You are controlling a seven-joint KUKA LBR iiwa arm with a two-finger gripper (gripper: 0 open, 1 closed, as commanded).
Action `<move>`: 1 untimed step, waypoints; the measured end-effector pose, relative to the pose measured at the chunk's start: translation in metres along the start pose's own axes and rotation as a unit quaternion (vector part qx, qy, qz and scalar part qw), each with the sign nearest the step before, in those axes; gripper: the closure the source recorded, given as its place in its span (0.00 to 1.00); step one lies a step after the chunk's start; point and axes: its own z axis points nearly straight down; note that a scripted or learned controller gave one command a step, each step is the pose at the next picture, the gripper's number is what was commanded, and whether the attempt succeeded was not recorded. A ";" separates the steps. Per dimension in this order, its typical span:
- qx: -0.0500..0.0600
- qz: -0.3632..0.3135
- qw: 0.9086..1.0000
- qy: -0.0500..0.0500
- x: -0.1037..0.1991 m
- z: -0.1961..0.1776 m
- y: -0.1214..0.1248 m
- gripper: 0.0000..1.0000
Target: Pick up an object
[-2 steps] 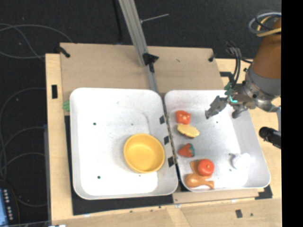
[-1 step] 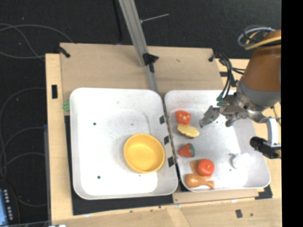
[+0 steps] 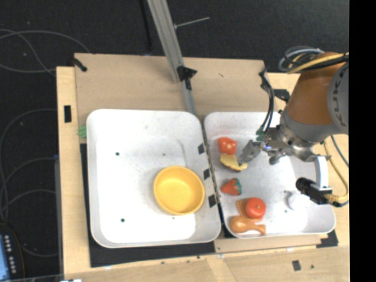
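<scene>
The counter carries two white bins side by side, and the action is all in the right bin, where the arm reaches in from the right. By my read this is the approach step: the claw sits low at the bin's left half, its dark tip just beside the yellow banana-like piece, possibly touching it. Whether the claw is wide or narrow I cannot tell from this angle, and nothing shows clearly between its tips, so no grasp to call yet.

The next move likely calls for settling squarely over that yellow piece and closing on it before lifting.

Over in the left bin a yellow bowl rests alone, well apart from the action. Closer in, crowding is the worry: a red tomato and an orange gourd sit near the front wall, a red pepper lies just beside the target, a strawberry near the divider, and a small white bit to the right.
</scene>
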 end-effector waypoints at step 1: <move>0.000 -0.001 1.000 0.000 0.000 0.042 -0.001 0.00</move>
